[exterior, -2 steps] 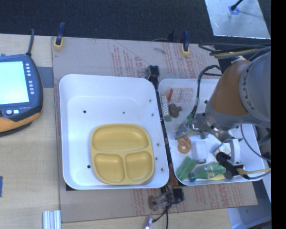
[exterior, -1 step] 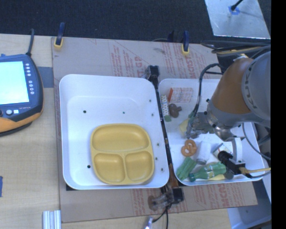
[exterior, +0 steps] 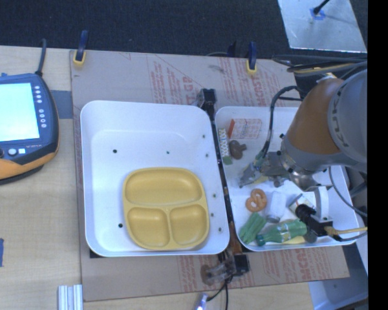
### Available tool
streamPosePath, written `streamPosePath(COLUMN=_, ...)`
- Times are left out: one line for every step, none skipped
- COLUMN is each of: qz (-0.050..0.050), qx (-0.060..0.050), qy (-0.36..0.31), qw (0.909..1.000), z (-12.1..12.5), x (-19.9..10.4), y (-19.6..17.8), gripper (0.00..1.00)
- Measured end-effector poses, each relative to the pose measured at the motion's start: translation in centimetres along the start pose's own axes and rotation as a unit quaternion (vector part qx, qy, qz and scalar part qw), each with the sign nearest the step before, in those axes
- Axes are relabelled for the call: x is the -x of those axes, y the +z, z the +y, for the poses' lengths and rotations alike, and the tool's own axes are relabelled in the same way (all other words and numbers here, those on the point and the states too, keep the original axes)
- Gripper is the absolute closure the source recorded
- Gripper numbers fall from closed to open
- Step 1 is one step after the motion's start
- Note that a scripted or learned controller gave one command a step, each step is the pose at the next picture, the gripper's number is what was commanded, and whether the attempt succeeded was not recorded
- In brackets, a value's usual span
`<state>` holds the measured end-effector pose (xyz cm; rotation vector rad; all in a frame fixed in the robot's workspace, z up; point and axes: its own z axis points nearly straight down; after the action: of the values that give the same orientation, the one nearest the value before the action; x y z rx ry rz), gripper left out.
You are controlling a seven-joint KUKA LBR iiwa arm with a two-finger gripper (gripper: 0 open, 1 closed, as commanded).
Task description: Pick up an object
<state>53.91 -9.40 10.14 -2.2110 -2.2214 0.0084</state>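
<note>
Overhead camera view: gripper [exterior: 264, 171] low in the right bin [exterior: 246, 116], among clutter; whether its fingers are spread or pressed together cannot be told. Candidate objects lie just below it: pretzel [exterior: 256, 200], green bottle [exterior: 282, 232]. Risk: crowded items may deflect the fingers, so the grasp closes on nothing. Yellow 3-compartment tray [exterior: 165, 207] sits well left.

A light wooden bench [exterior: 26, 237] fills the near side. A big sheet of brown cardboard [exterior: 174, 82] lies on it, held by two blue clamps [exterior: 81, 47] at the far edge. Behind the bench the floor [exterior: 149, 11] is dark, with one bright grey square [exterior: 320, 15].
</note>
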Motion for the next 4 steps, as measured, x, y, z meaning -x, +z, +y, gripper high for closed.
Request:
streamPosePath(qz=0.0, qx=0.002, qy=-0.001, qw=1.0, z=-6.3, x=-0.3, y=1.1, gripper=0.0)
streamPosePath(qz=0.0, qx=0.003, qy=0.001, qw=1.0, z=0.1, x=0.2, y=0.9, gripper=0.0)
streamPosePath(qz=0.0, qx=0.001, qy=-0.001, qw=1.0, z=-5.1, x=0.2, y=1.0, gripper=0.0)
streamPosePath(qz=0.0, qx=0.003, qy=0.001, qw=1.0, z=0.9, x=0.1, y=0.9, gripper=0.0)
